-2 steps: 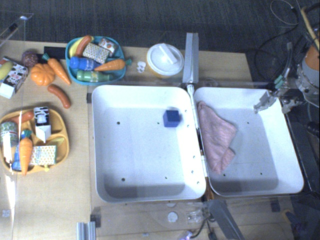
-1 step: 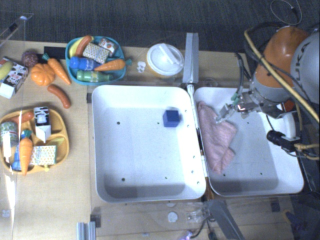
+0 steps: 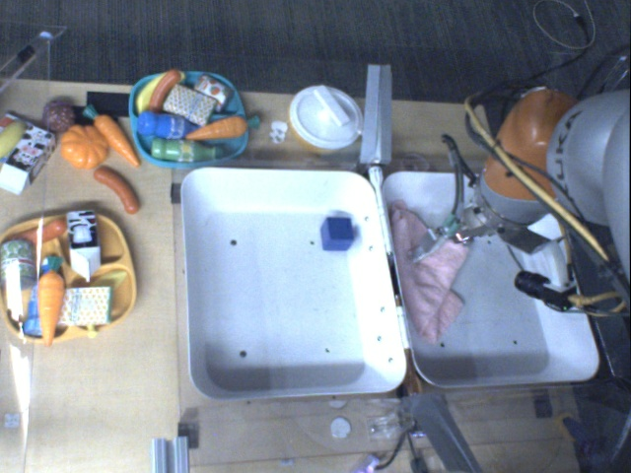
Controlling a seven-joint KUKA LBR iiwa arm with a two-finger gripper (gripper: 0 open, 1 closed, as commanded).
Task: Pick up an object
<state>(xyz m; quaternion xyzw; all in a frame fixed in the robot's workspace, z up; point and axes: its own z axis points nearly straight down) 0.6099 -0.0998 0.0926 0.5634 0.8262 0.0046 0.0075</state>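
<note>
A pink cloth lies crumpled along the left side of the right bin. My gripper reaches in from the right and sits on the cloth's upper part. It is shut on a fold of the cloth, which bunches up toward the fingertips. A small blue cube rests in the upper right part of the left bin, apart from the gripper.
The grey arm with its orange band and cables hangs over the right bin's far right side. A white lidded tub stands behind the bins. A blue bowl and a yellow plate of toy food sit at the left.
</note>
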